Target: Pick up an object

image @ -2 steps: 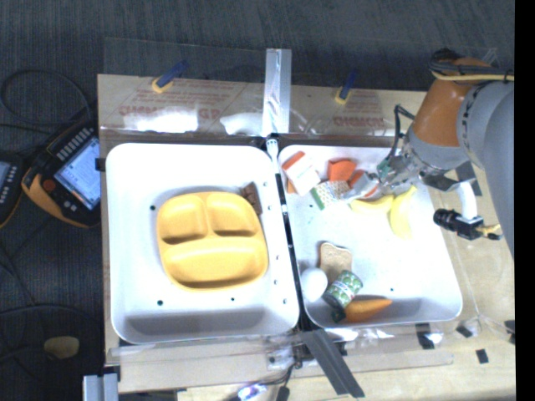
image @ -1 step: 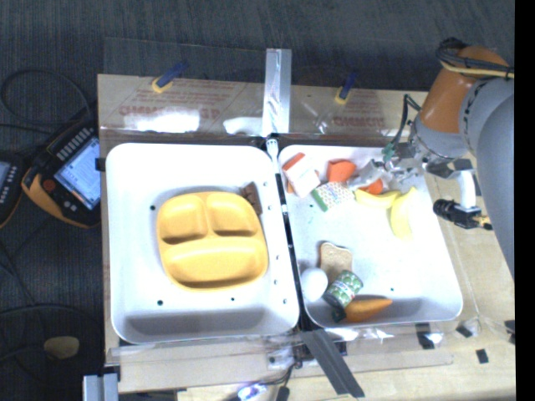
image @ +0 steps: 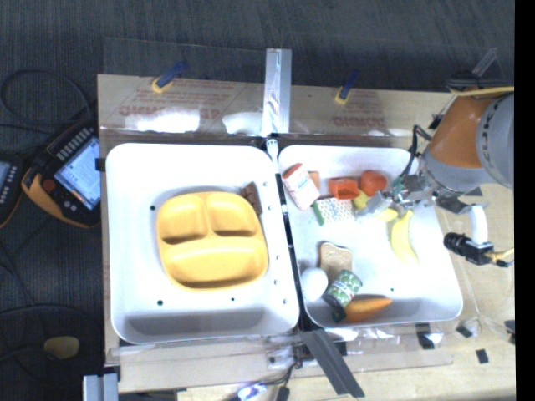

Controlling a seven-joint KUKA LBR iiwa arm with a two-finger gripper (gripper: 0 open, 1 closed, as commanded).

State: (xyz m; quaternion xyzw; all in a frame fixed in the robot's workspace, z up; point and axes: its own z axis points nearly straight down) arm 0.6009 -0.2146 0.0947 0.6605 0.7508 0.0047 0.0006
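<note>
The right bin [image: 435,295] holds several toy foods. A yellow banana [image: 404,236] lies at its right side, with a red tomato [image: 373,181] and an orange piece [image: 343,187] along the back. A white and red carton [image: 299,185] and a green-speckled packet [image: 333,212] lie near the divider. Toward the front are a bread slice [image: 335,259], a white egg [image: 314,284], a green can [image: 343,290] and a carrot [image: 366,307]. My gripper [image: 389,199] is low at the bin's back right, just above the banana's top end and beside the tomato.
The left bin [image: 134,307] holds a yellow compartment tray [image: 211,238] with a small brown item [image: 250,195] at its back right corner. The arm's orange band [image: 456,136] hangs over the right bin's back right corner. A handheld pendant [image: 71,178] lies left of the bench.
</note>
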